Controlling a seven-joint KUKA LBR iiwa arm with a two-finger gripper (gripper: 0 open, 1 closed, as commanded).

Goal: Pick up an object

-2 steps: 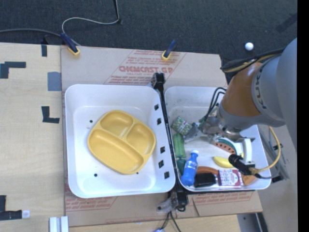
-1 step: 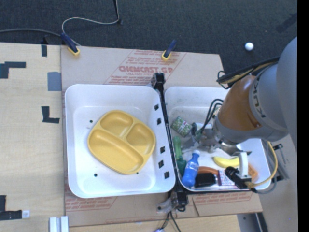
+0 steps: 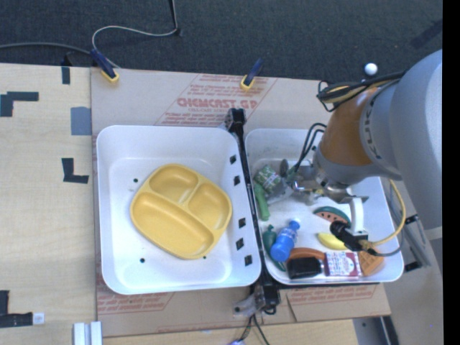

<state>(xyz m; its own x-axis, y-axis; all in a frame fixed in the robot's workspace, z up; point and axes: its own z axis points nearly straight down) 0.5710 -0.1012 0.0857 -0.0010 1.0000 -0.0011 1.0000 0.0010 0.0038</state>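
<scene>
The surface (image 3: 43,192) is pale wood with dark tape marks, overlaid by a cardboard sheet (image 3: 208,99) printed in red and held by two yellow-and-blue clamps at its far edge. Beyond that edge lies dark carpet crossed by a thin cable (image 3: 129,31). Two white bins rest on the cardboard. Taking the black divider (image 3: 241,185) between them as the landmark: left of it, the left bin (image 3: 118,264) holds a yellow compartment plate (image 3: 181,210). Right of it, the right bin (image 3: 384,200) holds a blue bottle (image 3: 284,241) near the divider, a green item, a banana and a small red box further right. The hand (image 3: 298,182) hangs low just right of the divider, beside a crumpled green-grey object (image 3: 269,177); whether it is spread or pressed together cannot be told.
</scene>
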